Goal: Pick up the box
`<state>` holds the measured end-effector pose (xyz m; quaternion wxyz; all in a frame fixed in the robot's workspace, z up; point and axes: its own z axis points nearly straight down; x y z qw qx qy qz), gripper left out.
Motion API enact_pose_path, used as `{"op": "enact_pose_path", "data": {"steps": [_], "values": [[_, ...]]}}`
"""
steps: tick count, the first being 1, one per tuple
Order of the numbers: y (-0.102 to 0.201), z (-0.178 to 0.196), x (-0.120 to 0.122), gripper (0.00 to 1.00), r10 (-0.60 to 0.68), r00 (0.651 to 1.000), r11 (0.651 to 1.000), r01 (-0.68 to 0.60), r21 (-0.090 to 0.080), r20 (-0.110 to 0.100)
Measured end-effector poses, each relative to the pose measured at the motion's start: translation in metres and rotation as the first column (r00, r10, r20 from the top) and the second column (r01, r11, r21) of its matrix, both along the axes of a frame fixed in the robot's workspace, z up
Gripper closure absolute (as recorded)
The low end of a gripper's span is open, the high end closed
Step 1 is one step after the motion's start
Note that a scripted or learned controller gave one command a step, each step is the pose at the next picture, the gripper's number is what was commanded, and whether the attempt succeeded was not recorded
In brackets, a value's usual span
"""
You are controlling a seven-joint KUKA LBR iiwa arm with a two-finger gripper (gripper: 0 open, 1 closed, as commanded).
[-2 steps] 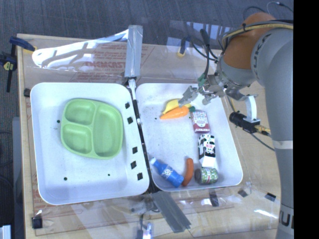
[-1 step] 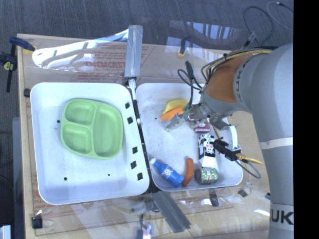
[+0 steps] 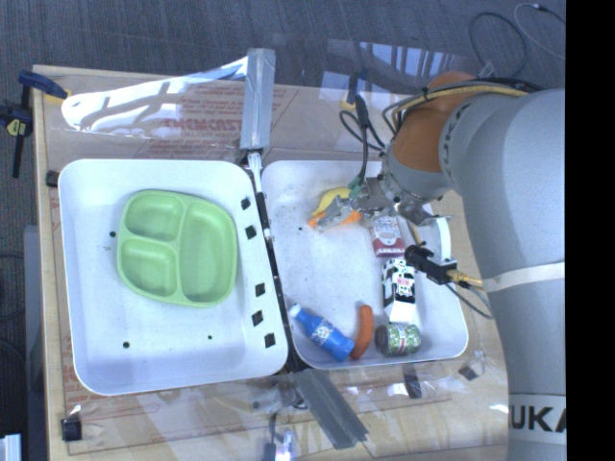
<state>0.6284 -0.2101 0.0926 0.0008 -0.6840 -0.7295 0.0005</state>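
Note:
The box [image 3: 400, 291] is a small white carton with black cow patches. It lies lengthwise near the right wall of the right bin [image 3: 317, 267]. My gripper [image 3: 363, 200] hangs over the back of that bin, beside a yellow banana toy [image 3: 332, 199] and an orange carrot toy [image 3: 336, 219]. It is well behind the box and apart from it. The grey arm with its orange band [image 3: 423, 147] covers the bin's back right corner.
A red-and-white bottle [image 3: 386, 236] lies just behind the box. A green can [image 3: 399, 337], a brown sausage [image 3: 363, 328] and a blue bottle [image 3: 320, 332] lie along the front wall. The left bin [image 3: 86, 325] holds a green divided plate [image 3: 178, 248].

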Motion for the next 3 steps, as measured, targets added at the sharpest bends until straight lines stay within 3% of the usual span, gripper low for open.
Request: {"op": "enact_pose_path", "data": {"steps": [1, 3], "values": [[-0.001, 0.097, -0.010, 0.00, -0.059, 0.998, 0.998, 0.059, 0.000, 0.001], [0.001, 0.091, -0.033, 0.00, -0.014, 1.000, 1.000, 0.014, -0.001, -0.004]]}}
